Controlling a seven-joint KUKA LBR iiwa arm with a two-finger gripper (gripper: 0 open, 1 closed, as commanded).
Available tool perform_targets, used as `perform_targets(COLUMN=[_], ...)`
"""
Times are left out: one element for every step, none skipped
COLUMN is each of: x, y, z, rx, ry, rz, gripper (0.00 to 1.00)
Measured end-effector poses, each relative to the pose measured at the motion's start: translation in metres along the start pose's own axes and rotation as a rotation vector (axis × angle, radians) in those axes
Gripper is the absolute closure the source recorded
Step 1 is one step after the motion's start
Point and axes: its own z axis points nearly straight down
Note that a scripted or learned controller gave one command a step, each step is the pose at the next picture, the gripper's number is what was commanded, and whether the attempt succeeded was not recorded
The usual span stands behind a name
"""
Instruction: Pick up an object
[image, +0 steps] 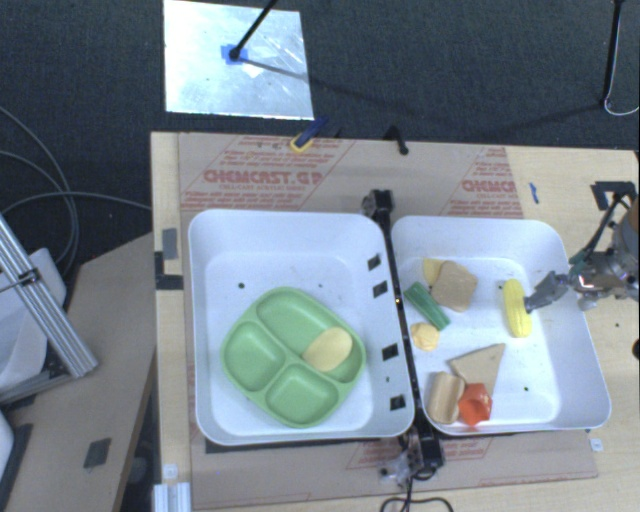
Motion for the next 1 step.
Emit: perform_targets(x=[0.0213], y=[-0.0388], z=[0.1302], rx=[-0.005], ry=[0.002], rz=[0.004], gripper=[0.0])
